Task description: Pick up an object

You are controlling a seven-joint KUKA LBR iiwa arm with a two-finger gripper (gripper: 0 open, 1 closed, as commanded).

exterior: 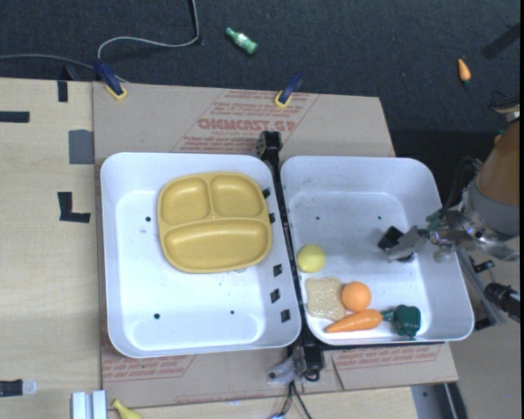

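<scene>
Two bins sit abutting; the gripper (400, 241), finger state unclear, hovers above the orange ball (356, 296) and carrot (354, 322).

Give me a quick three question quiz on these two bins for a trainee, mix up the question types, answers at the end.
1. True or false: the yellow tray lies in the left bin.
2. Which lies closest to the carrot in the right bin? A) yellow ball B) orange ball C) gripper
3. Fill in: the green item touches the carrot's ___ end.

Key: 1 true; 2 B; 3 right.
</scene>
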